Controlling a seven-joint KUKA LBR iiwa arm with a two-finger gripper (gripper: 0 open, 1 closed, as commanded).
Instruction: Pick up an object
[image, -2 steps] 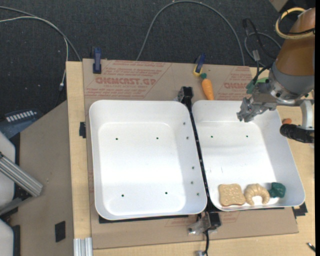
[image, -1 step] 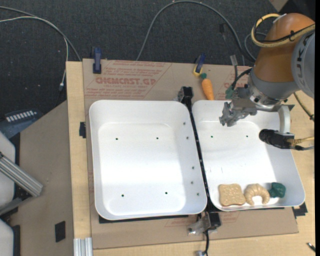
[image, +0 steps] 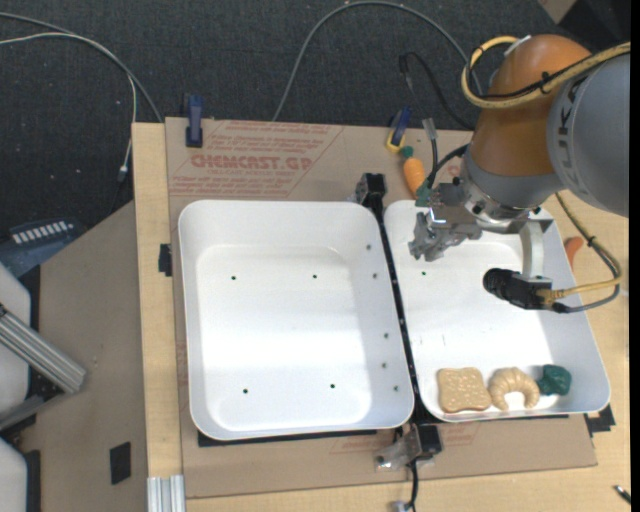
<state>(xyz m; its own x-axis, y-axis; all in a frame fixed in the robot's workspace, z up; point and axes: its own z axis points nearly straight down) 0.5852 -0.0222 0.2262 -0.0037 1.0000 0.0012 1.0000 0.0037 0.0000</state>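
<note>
Landmark: right bin. Gripper hangs over bin's far-left corner; finger state cannot be told, nothing seen held.

Candidate objects lie in row along bin's near edge: toast slice leftmost, croissant middle, green piece rightmost. Row runs left-right, parallel to near wall. All three well apart from gripper, toward viewer and slightly right.

Judgement: pick needs travel across bin's full depth before descent; toast slice nearest.

Writing: board behind left bin reads "CHEMCAST GP", red print.
</note>
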